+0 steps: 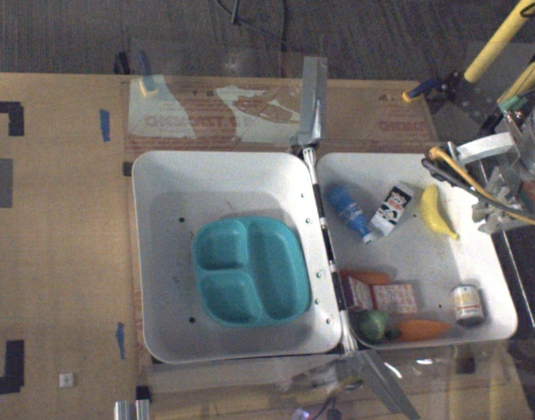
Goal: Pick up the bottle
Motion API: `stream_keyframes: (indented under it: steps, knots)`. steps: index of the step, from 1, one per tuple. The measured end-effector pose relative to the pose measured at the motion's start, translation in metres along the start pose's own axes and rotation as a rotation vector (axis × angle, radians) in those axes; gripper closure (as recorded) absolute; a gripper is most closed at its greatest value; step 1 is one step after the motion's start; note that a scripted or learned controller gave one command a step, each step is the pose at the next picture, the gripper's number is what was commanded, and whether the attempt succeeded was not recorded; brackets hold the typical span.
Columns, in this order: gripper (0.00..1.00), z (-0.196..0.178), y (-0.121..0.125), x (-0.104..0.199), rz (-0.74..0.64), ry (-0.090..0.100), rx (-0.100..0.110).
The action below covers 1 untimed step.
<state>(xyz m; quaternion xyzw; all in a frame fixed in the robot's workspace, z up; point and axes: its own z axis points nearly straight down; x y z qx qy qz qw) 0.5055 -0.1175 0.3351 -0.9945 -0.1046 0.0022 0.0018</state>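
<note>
The blue bottle [348, 210] lies on its side in the upper left part of the right bin [503, 309], its cap pointing toward the bin's middle. My gripper [499, 201] hangs over the right rim of that bin, well to the right of the bottle. A banana and a small carton lie between the two. Cables and brackets cover the gripper's tip.
Beside the bottle are a black-and-white carton [391, 208] and a banana [438, 211]. Along the front lie a can [467, 304], a carrot [422, 329], a green fruit [372, 324] and a red-and-white box [385, 297]. The left bin [162, 182] holds a teal divided plate [249, 269].
</note>
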Motion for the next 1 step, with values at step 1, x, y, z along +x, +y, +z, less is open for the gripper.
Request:
stream_keyframes:
  steps: [1]
  knots:
    - [1.0,0.0275,0.0607,-0.0399,0.012,0.0,-0.001]
